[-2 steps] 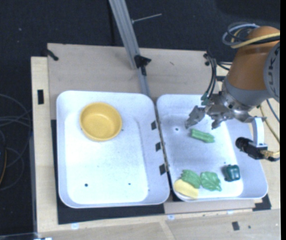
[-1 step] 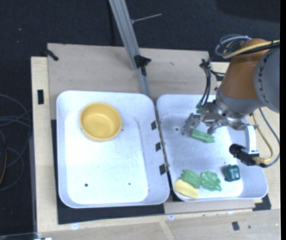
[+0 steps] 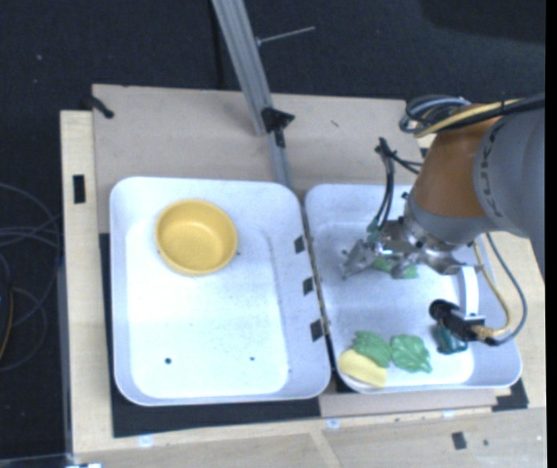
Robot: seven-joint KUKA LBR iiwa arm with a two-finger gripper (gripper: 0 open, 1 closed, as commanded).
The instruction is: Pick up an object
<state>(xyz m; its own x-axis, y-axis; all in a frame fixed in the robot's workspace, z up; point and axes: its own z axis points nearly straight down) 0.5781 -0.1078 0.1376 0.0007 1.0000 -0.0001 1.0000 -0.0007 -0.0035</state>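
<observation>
My gripper (image 3: 376,253) is low in the right bin (image 3: 332,213), upper half, w/ a small green thing (image 3: 402,266) just beside or under it. How wide I'm set: can't tell, wrist blocks it, and I can't say I hold anything. To do this step well, imo: centre over one item, come straight down, close only once it's between me, lift slow and check it comes up. Other picks, all relative to the right bin: green leafy toys (image 3: 395,349) and a yellow piece (image 3: 361,367) at its near edge, a dark teal item (image 3: 449,336) near its right wall. Left bin (image 3: 132,359) next door has a yellow bowl (image 3: 197,237)
</observation>
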